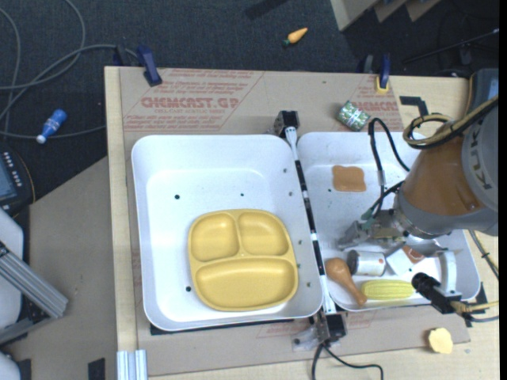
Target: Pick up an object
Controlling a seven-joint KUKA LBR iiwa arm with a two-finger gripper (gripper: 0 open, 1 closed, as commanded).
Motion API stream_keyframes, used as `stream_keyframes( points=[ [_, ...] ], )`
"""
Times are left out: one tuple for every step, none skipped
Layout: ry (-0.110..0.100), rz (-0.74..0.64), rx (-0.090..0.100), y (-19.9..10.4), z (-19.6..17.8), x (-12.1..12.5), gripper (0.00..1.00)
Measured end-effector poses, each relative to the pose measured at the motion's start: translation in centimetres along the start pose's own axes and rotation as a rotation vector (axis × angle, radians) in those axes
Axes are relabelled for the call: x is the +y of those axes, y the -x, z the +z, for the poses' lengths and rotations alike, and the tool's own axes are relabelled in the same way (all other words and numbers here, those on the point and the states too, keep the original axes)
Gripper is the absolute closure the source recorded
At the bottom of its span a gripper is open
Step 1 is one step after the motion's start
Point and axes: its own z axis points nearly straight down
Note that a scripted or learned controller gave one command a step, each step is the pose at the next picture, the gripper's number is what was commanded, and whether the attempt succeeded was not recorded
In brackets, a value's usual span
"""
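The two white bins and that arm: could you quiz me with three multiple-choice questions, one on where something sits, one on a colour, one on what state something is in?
1. Where is the yellow divided tray?
A. left bin
B. right bin
C. floor

2. What colour is the flat square piece in the right bin?
A. blue
B. brown
C. green

3. How does the corn cob sit?
A. upright
B. lying flat
C. hanging

Answers: 1 A, it lies inside the left bin. 2 B, it looks toast-brown. 3 B, it rests lengthwise on the bin floor.

Bright even overhead light, soft shadows, slightly soft focus, perhaps.
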Motion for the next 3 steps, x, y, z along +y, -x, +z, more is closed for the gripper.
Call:
stream_keyframes(
  points=[
    [0.007, -0.001, -0.004, 6.7, -0.1, 7.6, 0.0],
    [0.008, -0.012, 0.004, -2.2, -0.1, 16.9, 0.0],
    [-0.005, 0.0, 0.002, -1.8, 0.0, 14.2, 0.0]
  ],
)
